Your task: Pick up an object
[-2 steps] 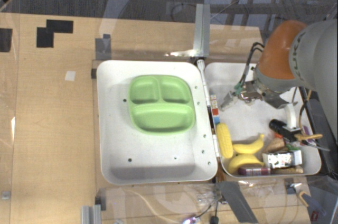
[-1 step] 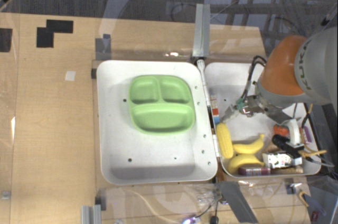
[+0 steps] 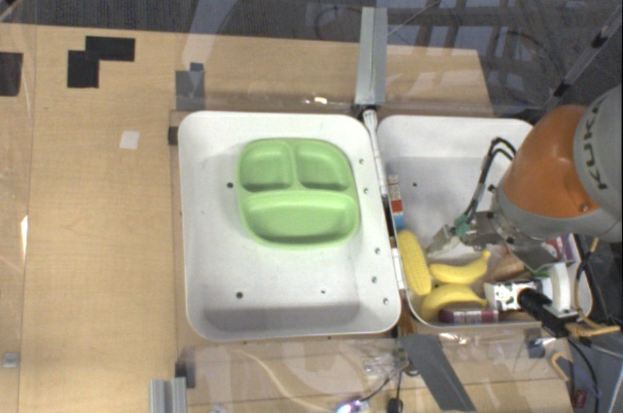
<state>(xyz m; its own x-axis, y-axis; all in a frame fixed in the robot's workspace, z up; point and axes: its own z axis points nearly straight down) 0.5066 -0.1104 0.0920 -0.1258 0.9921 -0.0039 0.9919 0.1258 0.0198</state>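
The arm [image 3: 560,169] bends down into the right bin [image 3: 428,148] from three o'clock, its gripper [image 3: 467,236] low at the bananas [image 3: 458,273] by the corn [image 3: 415,263]; its grip state can't be told.

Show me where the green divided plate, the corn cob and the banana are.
green divided plate [image 3: 297,190]: camera view, on the ridge between its compartments.
corn cob [image 3: 415,263]: camera view, middle of the cob, by the right bin's left wall.
banana [image 3: 459,272]: camera view, middle of its curved body.
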